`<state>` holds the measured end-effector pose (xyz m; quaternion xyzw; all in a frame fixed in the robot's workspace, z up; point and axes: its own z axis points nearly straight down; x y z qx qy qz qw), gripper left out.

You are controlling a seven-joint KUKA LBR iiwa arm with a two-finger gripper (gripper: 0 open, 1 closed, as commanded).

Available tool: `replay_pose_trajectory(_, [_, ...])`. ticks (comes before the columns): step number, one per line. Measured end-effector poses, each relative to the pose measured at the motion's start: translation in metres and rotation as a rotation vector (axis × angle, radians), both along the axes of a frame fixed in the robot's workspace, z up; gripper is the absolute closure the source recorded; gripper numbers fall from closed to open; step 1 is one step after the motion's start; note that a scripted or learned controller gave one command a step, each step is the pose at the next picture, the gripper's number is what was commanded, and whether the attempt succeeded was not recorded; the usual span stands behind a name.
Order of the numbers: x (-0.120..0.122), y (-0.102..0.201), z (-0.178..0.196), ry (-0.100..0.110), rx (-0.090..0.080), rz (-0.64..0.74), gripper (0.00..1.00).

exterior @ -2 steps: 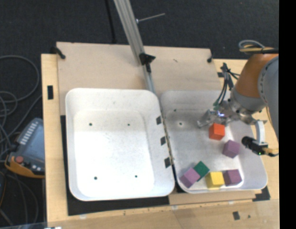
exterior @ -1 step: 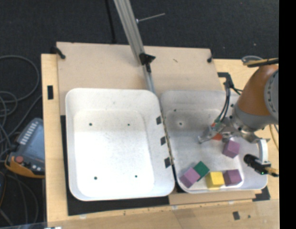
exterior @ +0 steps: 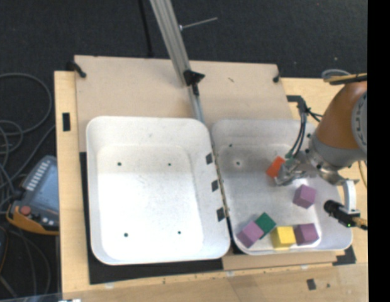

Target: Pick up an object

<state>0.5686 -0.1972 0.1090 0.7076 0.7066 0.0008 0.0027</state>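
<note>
Camera view: orange block (exterior: 275, 167) just left of pincer (exterior: 287, 176), grip state unclear.

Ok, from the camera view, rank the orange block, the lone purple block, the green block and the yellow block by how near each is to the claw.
1. Orange block: right at the claw, on its left.
2. Lone purple block: just below and to the right.
3. Green block and yellow block: both in the row along the right bin's near edge; too close to call.
</note>
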Motion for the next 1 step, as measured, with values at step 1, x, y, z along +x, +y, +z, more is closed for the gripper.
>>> replay_pose_trajectory(1, [-0.0001,0.0002,-0.0005,0.001,0.0,-0.001,0.0])
